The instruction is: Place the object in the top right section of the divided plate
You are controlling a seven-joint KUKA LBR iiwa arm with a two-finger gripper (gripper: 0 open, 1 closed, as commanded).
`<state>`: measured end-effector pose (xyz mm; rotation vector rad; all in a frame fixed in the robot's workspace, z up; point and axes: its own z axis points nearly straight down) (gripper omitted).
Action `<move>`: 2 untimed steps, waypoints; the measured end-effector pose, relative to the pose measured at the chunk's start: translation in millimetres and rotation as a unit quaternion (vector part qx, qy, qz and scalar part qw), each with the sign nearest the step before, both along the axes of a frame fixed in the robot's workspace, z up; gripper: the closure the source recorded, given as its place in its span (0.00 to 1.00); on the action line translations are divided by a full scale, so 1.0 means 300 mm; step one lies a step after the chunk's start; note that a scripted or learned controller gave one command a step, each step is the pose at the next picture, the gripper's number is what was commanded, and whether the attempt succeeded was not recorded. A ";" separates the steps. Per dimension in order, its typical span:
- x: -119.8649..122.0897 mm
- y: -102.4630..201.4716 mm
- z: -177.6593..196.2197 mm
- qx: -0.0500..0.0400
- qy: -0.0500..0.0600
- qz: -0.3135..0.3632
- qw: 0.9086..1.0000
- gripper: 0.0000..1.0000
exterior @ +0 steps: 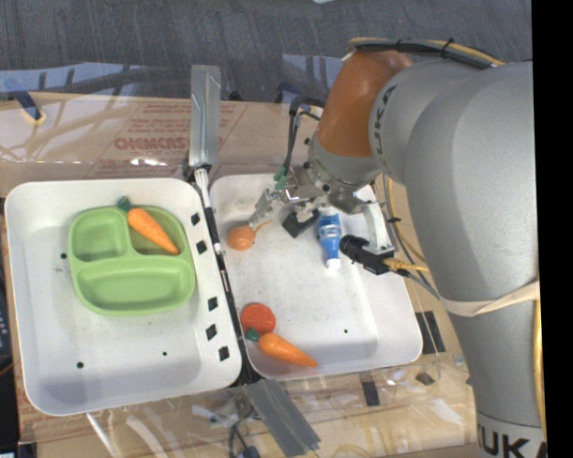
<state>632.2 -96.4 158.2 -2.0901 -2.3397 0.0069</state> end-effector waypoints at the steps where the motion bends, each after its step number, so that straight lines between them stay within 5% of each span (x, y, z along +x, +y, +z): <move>1: 0.081 0.245 0.104 0.000 -0.001 -0.057 0.998 0.00; 2: 0.080 0.192 0.103 -0.002 -0.001 -0.311 0.950 0.00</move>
